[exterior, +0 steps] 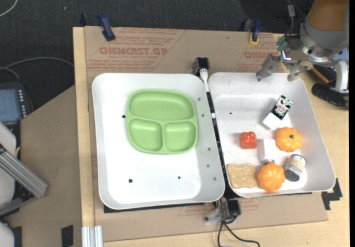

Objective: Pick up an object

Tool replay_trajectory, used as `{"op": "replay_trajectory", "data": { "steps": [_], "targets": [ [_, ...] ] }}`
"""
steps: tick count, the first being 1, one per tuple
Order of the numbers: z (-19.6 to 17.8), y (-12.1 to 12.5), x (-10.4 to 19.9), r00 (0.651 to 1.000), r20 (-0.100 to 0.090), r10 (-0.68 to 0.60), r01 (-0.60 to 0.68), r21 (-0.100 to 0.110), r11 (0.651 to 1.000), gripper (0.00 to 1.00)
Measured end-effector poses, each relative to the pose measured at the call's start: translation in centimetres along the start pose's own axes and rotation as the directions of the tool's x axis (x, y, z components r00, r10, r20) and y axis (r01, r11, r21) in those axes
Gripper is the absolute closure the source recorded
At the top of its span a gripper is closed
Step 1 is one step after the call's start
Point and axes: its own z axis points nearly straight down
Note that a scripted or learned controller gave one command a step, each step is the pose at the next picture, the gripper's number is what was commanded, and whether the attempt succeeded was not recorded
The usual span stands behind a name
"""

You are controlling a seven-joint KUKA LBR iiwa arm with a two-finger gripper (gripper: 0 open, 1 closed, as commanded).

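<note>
Pincer (279, 68) hangs at the right bin's (233, 99) twelve o'clock rim, fingers spread apart, clamped on nothing. Nearest the camera, at six o'clock in that bin, lie one tan bread slice (242, 175), an orange pumpkin (271, 176) and one small can (295, 166); the pumpkins look light, hard and rounded, likely slippery, best pinched across the middle. Farther back sit a second pumpkin (288, 139), one white cup (267, 150), one red pepper (248, 140) and one small carton (278, 113). Left bin (111, 174): one green tray (162, 121).
</note>
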Motion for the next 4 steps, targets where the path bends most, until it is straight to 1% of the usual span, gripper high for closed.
{"op": "replay_trajectory", "data": {
  "steps": [1, 2, 3, 4],
  "targets": [
    [11.3, -1.2, -6.3, 1.000, 0.008, -0.006, 0.006, -0.027, 1.000, 0.00],
    [10.1, -1.1, -6.5, 1.000, 0.013, -0.005, 0.006, -0.032, 0.999, 1.00],
    [13.8, 1.4, -1.1, 1.000, -0.001, -0.006, 0.006, -0.003, 1.000, 1.00],
    [13.7, -12.1, 1.6, 1.000, -0.005, 0.003, -0.002, 0.012, 1.000, 1.00]
  ]
}}
